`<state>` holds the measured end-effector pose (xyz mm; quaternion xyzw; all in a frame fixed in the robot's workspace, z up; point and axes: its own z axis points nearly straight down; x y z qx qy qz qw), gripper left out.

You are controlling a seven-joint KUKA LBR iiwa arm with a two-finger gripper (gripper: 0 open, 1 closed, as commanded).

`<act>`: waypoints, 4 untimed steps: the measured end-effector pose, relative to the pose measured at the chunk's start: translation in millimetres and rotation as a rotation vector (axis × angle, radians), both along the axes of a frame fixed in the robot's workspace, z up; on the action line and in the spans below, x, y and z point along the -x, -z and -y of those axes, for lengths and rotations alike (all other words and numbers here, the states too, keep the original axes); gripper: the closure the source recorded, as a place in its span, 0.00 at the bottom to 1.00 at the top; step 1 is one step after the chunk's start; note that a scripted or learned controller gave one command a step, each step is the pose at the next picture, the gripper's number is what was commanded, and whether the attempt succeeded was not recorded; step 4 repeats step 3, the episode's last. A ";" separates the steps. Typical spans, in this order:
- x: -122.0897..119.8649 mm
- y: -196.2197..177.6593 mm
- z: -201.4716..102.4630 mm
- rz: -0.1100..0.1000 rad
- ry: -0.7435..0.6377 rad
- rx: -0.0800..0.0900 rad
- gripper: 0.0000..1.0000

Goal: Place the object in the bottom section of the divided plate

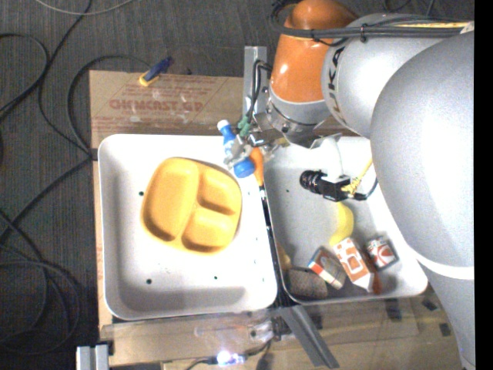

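Where the bins meet, the fingers [240, 156] hover beside the divided plate [192, 205].

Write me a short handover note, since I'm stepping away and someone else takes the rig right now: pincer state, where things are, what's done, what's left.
Pincer: hangs over the inner rim between the two bins, at the top right corner of the left bin. A blue and white object sits at its tip; a firm grip cannot be confirmed.
Divided plate: yellow, in the left bin, all sections bare.
Right bin: holds a banana, small cartons and a dark item.
Done: nothing placed yet.
Left: carry the object to the plate's bottom section and release.
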<state>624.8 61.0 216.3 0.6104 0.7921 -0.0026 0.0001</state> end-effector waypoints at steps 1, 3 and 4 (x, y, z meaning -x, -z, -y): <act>-16.2 9.7 -62.1 0.001 -0.240 -0.001 1.00; -43.2 -10.5 -97.4 0.002 -0.133 0.000 0.00; -43.2 -10.5 -97.4 0.002 -0.133 0.000 0.00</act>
